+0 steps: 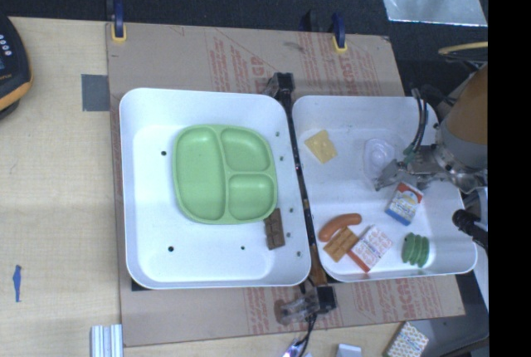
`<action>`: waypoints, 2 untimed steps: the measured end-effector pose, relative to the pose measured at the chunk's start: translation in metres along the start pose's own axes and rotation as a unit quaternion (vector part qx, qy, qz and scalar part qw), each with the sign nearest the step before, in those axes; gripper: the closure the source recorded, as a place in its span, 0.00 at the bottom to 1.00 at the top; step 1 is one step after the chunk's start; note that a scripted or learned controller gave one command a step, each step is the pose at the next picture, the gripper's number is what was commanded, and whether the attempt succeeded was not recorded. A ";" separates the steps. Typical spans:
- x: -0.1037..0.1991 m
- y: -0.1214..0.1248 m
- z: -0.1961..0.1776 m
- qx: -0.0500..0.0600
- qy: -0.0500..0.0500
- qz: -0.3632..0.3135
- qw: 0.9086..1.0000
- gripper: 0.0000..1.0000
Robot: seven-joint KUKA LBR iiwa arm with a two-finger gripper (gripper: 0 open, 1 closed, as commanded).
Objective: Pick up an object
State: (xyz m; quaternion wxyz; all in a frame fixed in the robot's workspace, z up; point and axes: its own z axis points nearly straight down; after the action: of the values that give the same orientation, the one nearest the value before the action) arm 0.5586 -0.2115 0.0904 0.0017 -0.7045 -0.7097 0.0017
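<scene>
Gripper [397, 178] low in right bin [348, 110], just above small carton [404, 203], poised for pick; finger state indeterminate; sausage [340, 224] left of carton

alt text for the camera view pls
A grey robot arm reaches from the right, its gripper just above a small blue and white carton in the right bin; the left bin holds a green divided plate.
</scene>
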 end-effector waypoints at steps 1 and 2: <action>-0.001 0.000 -0.012 0.000 0.000 -0.001 1.000 1.00; -0.001 0.000 -0.012 0.000 0.000 -0.001 1.000 0.00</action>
State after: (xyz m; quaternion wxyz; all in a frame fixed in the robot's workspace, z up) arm 0.5585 -0.2121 0.1023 0.0017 -0.7039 -0.7103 0.0019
